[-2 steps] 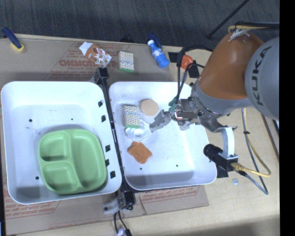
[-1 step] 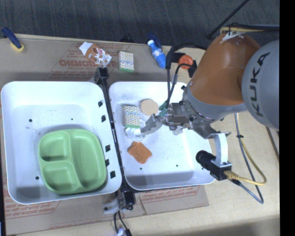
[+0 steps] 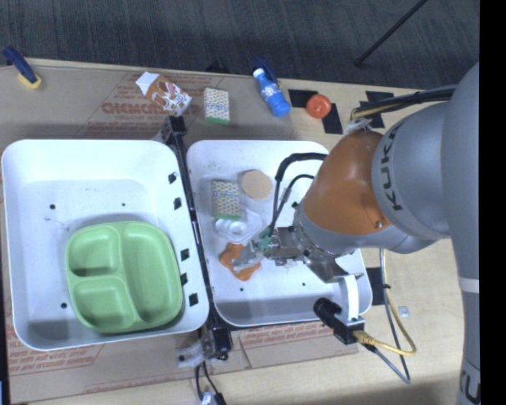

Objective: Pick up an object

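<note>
Overhead, slanted look at a bench with two shallow white bins side by side. Nearest the camera, at the bottom of the view, a black fitting on the arm (image 3: 333, 319) overhangs the near rim of the right bin (image 3: 270, 315), with a yellow cable trailing beside it.

Just beyond, the arm's grey body and orange band (image 3: 350, 192) reach in from the right and bend down into the right bin. The gripper (image 3: 266, 247) sits low over the bin floor, pointing toward the bin's left side. Whether it is released or clenched cannot be told; its tip is lost in clutter.

The likely target, an orange object (image 3: 239, 260), lies touching or just left of the gripper tip, slightly nearer the camera. Its long axis seems to run diagonally, though its outline is unclear. A clear plastic item (image 3: 230, 228) lies just beyond it, then a patterned packet (image 3: 225, 197) and a round tan disc (image 3: 255, 184) farther back. The coming move probably turns on that short leftward gap to the orange object.

In the left bin (image 3: 34, 167) rests a green divided tray (image 3: 122, 274), well apart from the gripper.

Beyond the bins, on the cardboard, lie a snack wrapper (image 3: 163, 94), a small packet (image 3: 217, 105), a blue bottle (image 3: 272, 94) and an orange ball (image 3: 319, 105).
</note>
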### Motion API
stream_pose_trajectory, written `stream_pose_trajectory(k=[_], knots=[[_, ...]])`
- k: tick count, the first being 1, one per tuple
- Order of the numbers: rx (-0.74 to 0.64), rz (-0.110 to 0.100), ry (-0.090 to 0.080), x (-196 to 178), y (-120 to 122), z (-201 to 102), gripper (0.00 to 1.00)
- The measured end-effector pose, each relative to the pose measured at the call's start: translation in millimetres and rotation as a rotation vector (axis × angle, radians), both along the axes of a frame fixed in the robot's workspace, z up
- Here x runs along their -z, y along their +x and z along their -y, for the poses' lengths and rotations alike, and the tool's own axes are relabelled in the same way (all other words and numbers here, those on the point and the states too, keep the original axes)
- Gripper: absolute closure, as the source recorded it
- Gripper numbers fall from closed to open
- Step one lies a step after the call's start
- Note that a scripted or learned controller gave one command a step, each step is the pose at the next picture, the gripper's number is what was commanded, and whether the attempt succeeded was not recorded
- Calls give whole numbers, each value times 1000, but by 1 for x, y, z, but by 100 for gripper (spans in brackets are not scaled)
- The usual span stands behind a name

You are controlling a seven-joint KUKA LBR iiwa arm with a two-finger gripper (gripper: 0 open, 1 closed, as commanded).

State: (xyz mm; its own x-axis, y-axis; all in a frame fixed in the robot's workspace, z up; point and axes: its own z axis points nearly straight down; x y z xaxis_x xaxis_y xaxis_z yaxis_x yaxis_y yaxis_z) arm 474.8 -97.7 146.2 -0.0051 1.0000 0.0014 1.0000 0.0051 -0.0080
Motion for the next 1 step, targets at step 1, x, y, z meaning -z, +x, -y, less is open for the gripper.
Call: stream_pose_trajectory(k=[1], knots=[[-2, 2, 0, 55, 0, -4, 0]])
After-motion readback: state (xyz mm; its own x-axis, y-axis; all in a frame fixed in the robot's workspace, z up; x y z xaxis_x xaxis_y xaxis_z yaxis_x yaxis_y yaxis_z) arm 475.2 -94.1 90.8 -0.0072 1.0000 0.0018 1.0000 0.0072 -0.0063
